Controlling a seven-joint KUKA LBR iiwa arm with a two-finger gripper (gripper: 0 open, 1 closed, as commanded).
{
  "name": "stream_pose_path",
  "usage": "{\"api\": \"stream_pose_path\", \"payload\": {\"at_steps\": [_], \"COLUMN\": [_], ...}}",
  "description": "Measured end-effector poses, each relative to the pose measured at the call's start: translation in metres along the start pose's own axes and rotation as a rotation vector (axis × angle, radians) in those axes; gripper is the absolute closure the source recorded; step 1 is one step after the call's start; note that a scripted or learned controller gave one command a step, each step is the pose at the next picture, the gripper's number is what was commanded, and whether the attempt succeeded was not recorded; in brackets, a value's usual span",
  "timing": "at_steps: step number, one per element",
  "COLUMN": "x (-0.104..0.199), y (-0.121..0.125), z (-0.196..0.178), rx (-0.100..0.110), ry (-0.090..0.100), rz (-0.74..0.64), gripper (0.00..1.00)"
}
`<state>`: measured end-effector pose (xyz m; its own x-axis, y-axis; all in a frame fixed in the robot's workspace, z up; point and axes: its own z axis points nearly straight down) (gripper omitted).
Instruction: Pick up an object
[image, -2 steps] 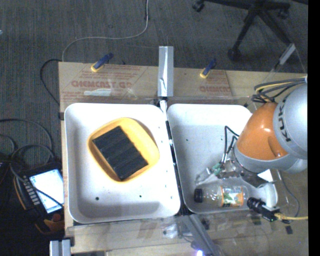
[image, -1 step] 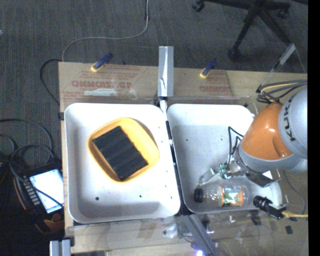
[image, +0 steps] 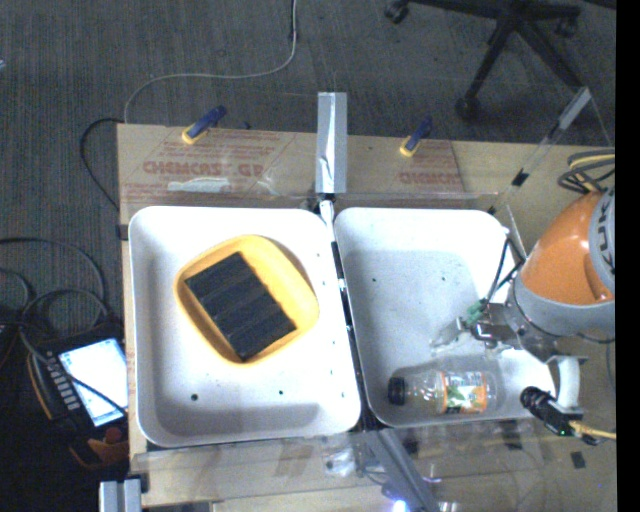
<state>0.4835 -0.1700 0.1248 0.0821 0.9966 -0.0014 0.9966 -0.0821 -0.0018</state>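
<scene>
Left bin (image: 150, 300): you see a yellow dish (image: 292, 262) resting on its floor, turned at a slant to the bin walls. A black ribbed block (image: 240, 305) lies inside the dish and fills most of its well. Both lie well apart from the arm, across the wall that divides the two bins.

Right bin (image: 410, 265): you see a clear plastic bottle (image: 445, 390) lying on its side against the lower wall of the bin, in the view's lower part. Its long axis runs left to right across the view, roughly parallel to that wall. The dark cap end points left, toward the dividing wall, and the labelled body extends right.

Gripper (image: 478, 325): it sits over the right bin's floor, near the bottle but apart from it. It lies just above the bottle in the view and a little right of the bottle's middle. Nothing can be seen held in it. Whether it is released or clenched is not readable here, since the wrist and cabling mask its tip.

Arm (image: 565, 270): the orange band and grey wrist enter from the right edge.

Judgement for your next move: the bottle is the nearer candidate. It lies downward in the view from the gripper, so the approach is a short shift toward the lower wall. A grasp would likely need to close across the bottle's short width, at right angles to its left-right axis. The nearby wall leaves little room on that side.
</scene>
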Motion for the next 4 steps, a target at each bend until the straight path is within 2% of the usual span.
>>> {"api": "stream_pose_path", "payload": {"at_steps": [1,2,3,4], "x": [-0.027,-0.033,-0.039,0.017], "y": [0.006,0.057,0.004,-0.001], "z": [0.033,0.031,-0.059,0.027], "rx": [-0.010,0.002,-0.001,0.000], "ry": [0.002,0.023,0.000,0.002], "rz": [-0.185,0.176,-0.219,-0.419], "gripper": [0.00,0.00,0.00,0.00]}}
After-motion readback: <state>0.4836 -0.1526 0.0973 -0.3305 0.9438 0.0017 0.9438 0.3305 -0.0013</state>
